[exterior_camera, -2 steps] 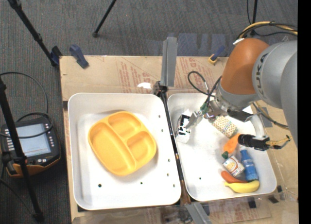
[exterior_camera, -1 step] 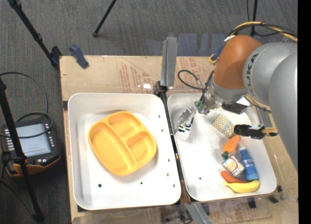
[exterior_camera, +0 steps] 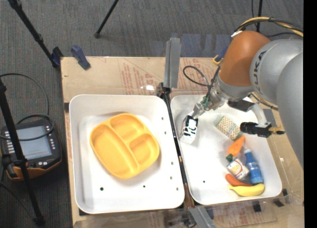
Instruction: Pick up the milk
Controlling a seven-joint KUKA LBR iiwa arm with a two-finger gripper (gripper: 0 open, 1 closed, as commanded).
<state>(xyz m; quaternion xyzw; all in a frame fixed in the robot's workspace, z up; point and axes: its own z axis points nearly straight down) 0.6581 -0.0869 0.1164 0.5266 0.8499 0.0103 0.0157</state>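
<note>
The milk (exterior_camera: pixel 189 129) is a small white carton with black patches. It lies tilted in the right bin (exterior_camera: pixel 210 192), close to that bin's left wall. My gripper (exterior_camera: pixel 202 107) reaches down from the upper right and sits just above the carton's upper end, touching it or nearly so. The wrist hides how the carton and gripper meet, so I cannot tell whether the carton is held.
The right bin also holds a patterned pack (exterior_camera: pixel 227 126), a carrot (exterior_camera: pixel 236 146), a blue bottle (exterior_camera: pixel 252 166), a small box (exterior_camera: pixel 237 168), a red piece (exterior_camera: pixel 232 179) and a banana (exterior_camera: pixel 247 190). A yellow divided plate (exterior_camera: pixel 125 144) lies in the left bin (exterior_camera: pixel 84 182).
</note>
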